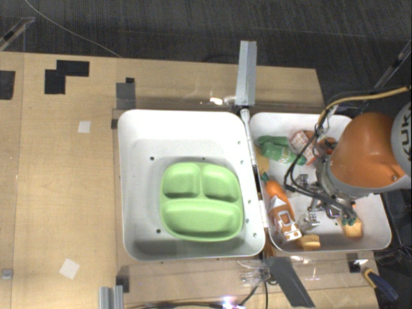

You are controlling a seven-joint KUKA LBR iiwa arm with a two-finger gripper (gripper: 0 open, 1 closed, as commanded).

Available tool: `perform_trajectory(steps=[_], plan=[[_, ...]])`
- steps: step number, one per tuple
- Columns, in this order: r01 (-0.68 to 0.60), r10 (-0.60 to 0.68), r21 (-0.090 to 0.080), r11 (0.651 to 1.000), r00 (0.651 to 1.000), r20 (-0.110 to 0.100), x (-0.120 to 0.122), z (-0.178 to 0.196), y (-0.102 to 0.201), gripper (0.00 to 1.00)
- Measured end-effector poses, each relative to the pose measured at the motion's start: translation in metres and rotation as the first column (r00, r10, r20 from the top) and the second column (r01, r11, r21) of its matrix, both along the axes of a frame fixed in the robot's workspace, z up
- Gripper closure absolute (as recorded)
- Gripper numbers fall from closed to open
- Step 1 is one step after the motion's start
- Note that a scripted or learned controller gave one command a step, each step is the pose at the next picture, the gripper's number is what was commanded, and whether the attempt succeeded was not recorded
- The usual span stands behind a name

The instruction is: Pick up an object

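You're looking at a lab test bench: plywood top (58, 192), two white bins (138, 172) in metal framing (247, 69), loose cables (64, 28) over dark carpet.

My single camera is fixed above the bench (58, 192), looking down at a slant; the far floor lies along the top of the frame, the bench's near edge at the bottom; it stands far enough back to take in both the left bin (135, 172) and the right bin (380, 234) whole; my arm (367, 150) enters from the frame's right.
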State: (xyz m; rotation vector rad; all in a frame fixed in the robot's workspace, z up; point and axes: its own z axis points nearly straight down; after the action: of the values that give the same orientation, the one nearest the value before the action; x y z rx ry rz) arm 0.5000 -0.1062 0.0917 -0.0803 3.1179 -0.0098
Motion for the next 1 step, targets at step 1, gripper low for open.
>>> perform_trajectory(steps=[1], plan=[[0.043, -0.043, 0.005, 0.999, 0.999, -0.005, 0.0847, -0.0019, -0.0260, 0.00]])
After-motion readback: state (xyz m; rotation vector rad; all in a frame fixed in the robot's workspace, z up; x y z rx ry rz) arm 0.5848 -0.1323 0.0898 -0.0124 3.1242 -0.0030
